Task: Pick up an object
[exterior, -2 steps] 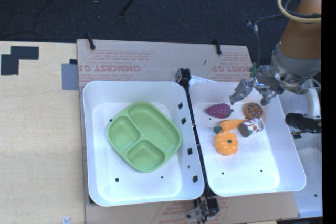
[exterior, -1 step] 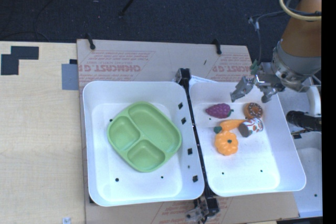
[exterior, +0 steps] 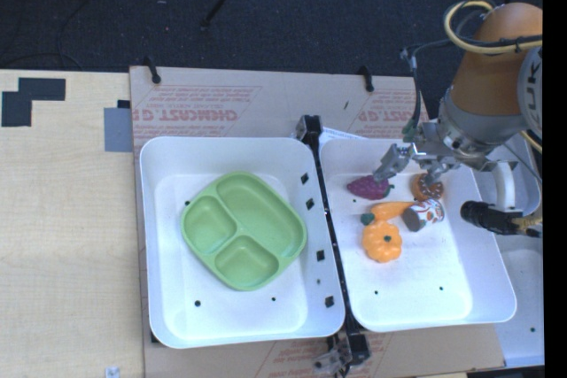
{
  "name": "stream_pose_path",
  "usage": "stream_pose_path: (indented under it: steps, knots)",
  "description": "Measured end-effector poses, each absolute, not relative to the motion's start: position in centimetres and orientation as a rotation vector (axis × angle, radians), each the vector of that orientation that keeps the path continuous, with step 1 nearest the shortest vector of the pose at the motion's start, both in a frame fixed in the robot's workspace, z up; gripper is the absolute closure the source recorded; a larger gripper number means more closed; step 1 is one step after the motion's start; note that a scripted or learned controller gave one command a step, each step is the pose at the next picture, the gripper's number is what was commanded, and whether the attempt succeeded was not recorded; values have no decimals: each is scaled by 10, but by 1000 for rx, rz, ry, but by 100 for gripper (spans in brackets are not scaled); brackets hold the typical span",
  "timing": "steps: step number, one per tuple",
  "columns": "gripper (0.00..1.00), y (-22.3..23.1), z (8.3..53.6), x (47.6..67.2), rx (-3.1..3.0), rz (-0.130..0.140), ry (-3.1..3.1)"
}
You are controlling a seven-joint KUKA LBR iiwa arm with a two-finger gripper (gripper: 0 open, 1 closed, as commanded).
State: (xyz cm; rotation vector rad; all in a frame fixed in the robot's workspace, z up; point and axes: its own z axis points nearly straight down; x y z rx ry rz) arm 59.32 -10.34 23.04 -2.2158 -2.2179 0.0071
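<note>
In the right bin (exterior: 461, 297), several small toys lie near the far edge. They are a purple piece (exterior: 368, 187), an orange carrot (exterior: 391, 211), an orange pumpkin (exterior: 382, 243), a small white and orange can (exterior: 423, 215) and a brown pretzel-like piece (exterior: 429, 187). My gripper (exterior: 411, 173) hangs low over the bin's far part, between the purple piece and the pretzel piece. Its fingers stand open. The left fingertip (exterior: 390, 164) is just above and right of the purple piece. Nothing sits between the fingers.
The left bin (exterior: 168, 164) holds a green divided plate (exterior: 243, 229). A black divider rail (exterior: 321, 217) runs between the bins. The arm's orange band (exterior: 500, 57) and grey wrist rise at the right, and a black handle-like part (exterior: 492, 217) sticks out beyond the right bin's wall.
</note>
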Motion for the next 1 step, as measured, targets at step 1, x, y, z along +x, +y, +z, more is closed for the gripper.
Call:
stream_pose_path:
  steps: [1]
  knots:
    - [0,-102,183,584,-2216,8,-2217]
